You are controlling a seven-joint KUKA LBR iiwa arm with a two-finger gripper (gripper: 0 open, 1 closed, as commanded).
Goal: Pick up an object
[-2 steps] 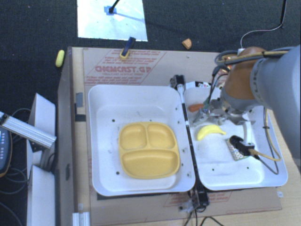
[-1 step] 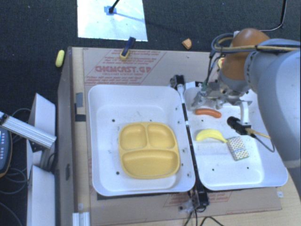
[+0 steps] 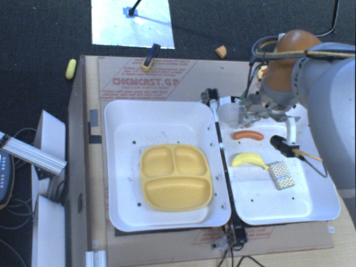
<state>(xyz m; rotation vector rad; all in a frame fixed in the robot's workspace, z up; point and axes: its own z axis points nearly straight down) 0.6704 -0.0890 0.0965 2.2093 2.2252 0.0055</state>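
Observation:
In the right bin (image 3: 311,204), an orange-red sausage (image 3: 247,135) lies near the far wall. A yellow banana (image 3: 250,160) lies a little in front of it, and a small patterned block (image 3: 281,174) rests to the banana's right. My gripper (image 3: 253,117) hangs over the far part of this bin, just behind and above the sausage. Nothing is seen held in it. A clear cup (image 3: 228,114) stands to the gripper's left, in the bin's far left corner.
The left bin (image 3: 119,149) holds a yellow divided plate (image 3: 175,177). A black divider (image 3: 221,149) runs between the bins. Beyond the bins, a blue and yellow tool (image 3: 150,56) lies on the cardboard, with a yellow piece (image 3: 70,68) and an orange piece (image 3: 221,51) on the floor.

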